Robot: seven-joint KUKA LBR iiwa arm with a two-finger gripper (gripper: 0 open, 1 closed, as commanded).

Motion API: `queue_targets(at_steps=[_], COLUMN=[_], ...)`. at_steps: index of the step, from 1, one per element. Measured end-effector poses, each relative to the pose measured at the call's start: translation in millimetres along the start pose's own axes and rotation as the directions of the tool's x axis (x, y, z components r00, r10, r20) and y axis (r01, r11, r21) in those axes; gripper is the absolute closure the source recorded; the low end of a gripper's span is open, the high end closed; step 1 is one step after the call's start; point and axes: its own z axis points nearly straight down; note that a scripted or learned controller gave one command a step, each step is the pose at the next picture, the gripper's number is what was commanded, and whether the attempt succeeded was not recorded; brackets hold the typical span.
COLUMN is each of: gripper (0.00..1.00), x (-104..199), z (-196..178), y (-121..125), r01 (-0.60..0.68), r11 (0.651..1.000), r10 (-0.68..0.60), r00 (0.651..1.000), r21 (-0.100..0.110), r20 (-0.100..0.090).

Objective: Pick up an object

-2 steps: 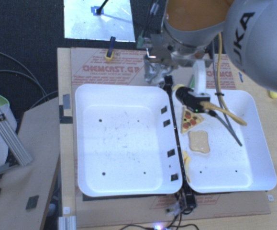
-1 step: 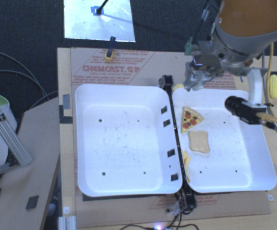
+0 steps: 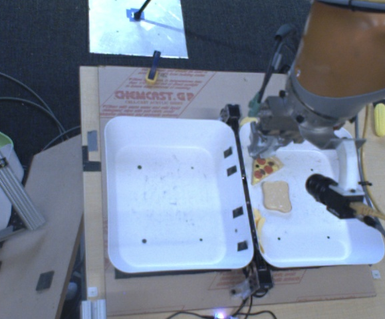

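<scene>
We judge this the reaching step: the gripper [image 3: 266, 146] hovers just above the red-dotted toy pizza slice [image 3: 265, 168] at nine o'clock in the right white bin [image 3: 325, 251]. Its state we cannot tell. Next: descend squarely.

White bins [image 3: 172, 198], tan bread slice [image 3: 276, 196], red-spotted pizza slice [image 3: 264, 168].

The bench [image 3: 92, 198] is a light wooden board. A printed cardboard sheet [image 3: 155, 93] lies flat on it. On the sheet two shallow white bins stand side by side and touching: the left bin [image 3: 172, 198] and the right bin [image 3: 312, 244]
</scene>
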Motion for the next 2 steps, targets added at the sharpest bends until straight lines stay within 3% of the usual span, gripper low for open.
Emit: queue_targets(at_steps=[1, 2], gripper=[1.0, 1.0], x=[0, 51], z=[-12, 17], y=[3, 2], r01=[0.002, 0.003], r11=[1.0, 1.0], r10=[-0.002, -0.003], r00=[1.0, 1.0], r21=[-0.006, 0.0], r20=[-0.001, 0.0])
